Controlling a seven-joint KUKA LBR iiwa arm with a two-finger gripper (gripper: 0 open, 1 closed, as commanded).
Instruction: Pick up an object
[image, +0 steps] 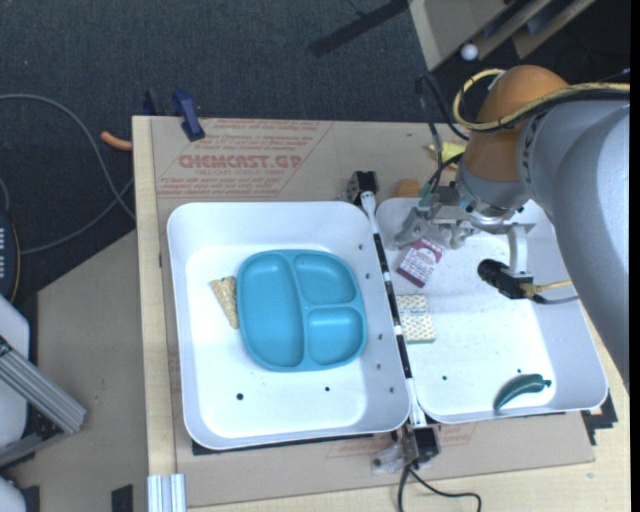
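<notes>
Pink packet (419, 262) in right bin (560, 390), long axis tilted slightly right of vertical, just under pincer (437, 222) whose grip state I can't tell, blue tray (300, 306) in left bin (200, 400), cardboard-topped table (240, 150), dark carpet around

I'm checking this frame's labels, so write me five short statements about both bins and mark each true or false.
1. The blue divided plate lies in the left bin. True.
2. A tan cracker-like piece sits on top of the plate's middle. False: it lies at the plate's left edge, partly under it.
3. The gripper is over the right bin. True.
4. The pink-and-white packet lies in the left bin. False: it lies in the right bin, just below the gripper.
5. A teal curved object lies near the right bin's front edge. True.
</notes>
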